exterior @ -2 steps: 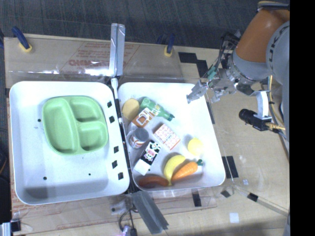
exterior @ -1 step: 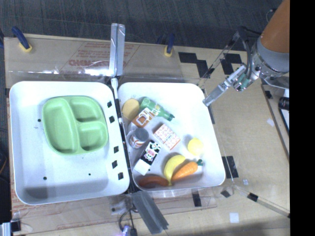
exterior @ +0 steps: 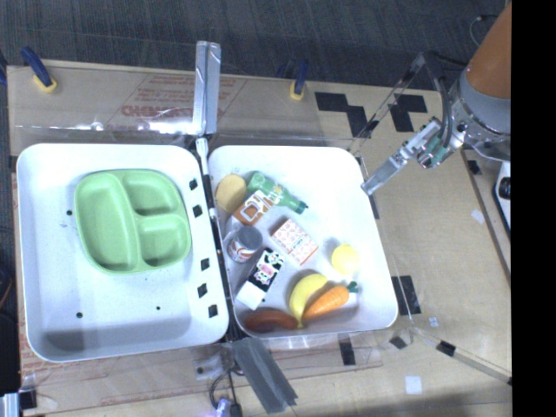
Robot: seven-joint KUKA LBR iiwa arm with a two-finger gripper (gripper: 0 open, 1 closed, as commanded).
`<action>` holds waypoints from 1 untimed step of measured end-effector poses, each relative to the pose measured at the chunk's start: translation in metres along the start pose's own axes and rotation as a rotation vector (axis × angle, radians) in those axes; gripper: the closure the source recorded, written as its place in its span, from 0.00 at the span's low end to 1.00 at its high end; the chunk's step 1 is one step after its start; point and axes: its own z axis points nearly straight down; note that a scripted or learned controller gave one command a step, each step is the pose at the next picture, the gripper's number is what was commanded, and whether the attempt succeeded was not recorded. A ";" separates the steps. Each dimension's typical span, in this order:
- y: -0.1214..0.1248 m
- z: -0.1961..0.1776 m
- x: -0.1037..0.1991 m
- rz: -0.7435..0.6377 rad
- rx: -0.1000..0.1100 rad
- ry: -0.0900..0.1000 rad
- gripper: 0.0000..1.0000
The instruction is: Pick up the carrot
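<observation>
Now, the orange carrot with a small green top is seen lying in the right-hand shallow white bin, near its front right corner. It is pressed up against the yellow banana, which lies just to its left, and a dark reddish-brown sausage-shaped item is found in front of that, along the bin's front wall. A round yellow lemon is placed just behind the carrot. Further in, a small patterned box, a black-and-white carton, a brown-topped round can, a green bottle and a yellowish rounded fruit are spread across the same bin.

The left-hand white bin is occupied by a pale green divided plastic tray.

The grey arm with the orange band is held off to the right, above the wooden table, outside the bins. Its gripper is seen well apart from the carrot, beyond the right bin's back right corner. Whether the fingers are spread or pressed together cannot be told; nothing is seen between them.
</observation>
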 end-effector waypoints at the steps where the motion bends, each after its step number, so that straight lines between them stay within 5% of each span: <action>1: -0.056 0.108 0.051 -0.254 0.000 0.000 0.00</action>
